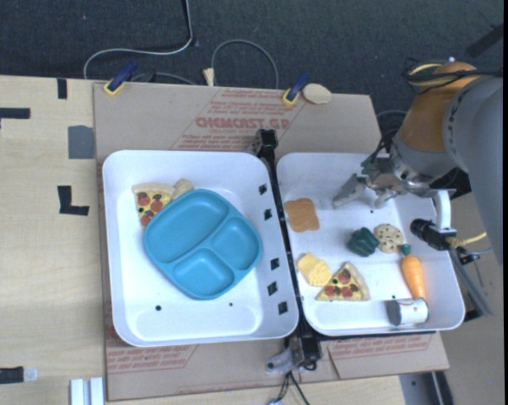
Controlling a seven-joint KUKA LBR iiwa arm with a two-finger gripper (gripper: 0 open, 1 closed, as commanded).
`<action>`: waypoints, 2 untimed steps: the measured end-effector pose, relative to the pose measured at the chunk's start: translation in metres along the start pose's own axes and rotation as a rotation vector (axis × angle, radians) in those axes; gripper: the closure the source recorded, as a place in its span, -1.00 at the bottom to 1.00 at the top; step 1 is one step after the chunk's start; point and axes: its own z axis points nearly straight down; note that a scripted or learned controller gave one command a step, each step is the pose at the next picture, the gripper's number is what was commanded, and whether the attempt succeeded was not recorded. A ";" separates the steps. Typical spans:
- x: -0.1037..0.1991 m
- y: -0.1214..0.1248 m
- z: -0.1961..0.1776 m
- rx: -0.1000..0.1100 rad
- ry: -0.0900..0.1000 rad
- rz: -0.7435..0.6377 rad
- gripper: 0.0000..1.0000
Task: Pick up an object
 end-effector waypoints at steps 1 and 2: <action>-0.002 -0.051 0.010 -0.007 -0.002 0.001 -1.00; 0.026 -0.087 0.010 -0.008 -0.004 0.001 -1.00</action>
